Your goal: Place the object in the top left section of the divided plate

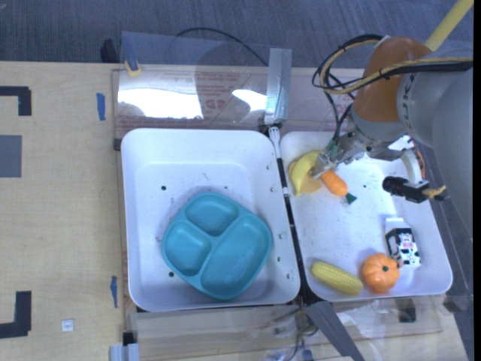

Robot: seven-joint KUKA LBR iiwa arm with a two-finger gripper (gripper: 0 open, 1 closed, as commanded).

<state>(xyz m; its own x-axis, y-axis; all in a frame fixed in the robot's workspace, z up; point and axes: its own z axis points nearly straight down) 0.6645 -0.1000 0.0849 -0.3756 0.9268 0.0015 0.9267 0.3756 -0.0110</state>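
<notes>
Gripper [331,162] is down in the right bin [353,224], right at the carrot [335,183] and banana [302,171], which lie touching near the divider. Open or clamped, I cannot tell; the wrist hides it. Carrot is probably the target, since the tool sits at its top end. The plate [218,243] waits in the left bin [150,164]. Corn [335,277] and pumpkin [379,272] sit well apart, out of the way.

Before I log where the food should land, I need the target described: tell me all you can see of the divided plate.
The divided plate is teal, smooth like plastic, rounded-square with three sections: two smaller ones at its upper and left parts, a larger one at lower right. It lies flat in the left bin, turned at an angle, touching only the bin's floor. Nothing lies in its sections.
</notes>
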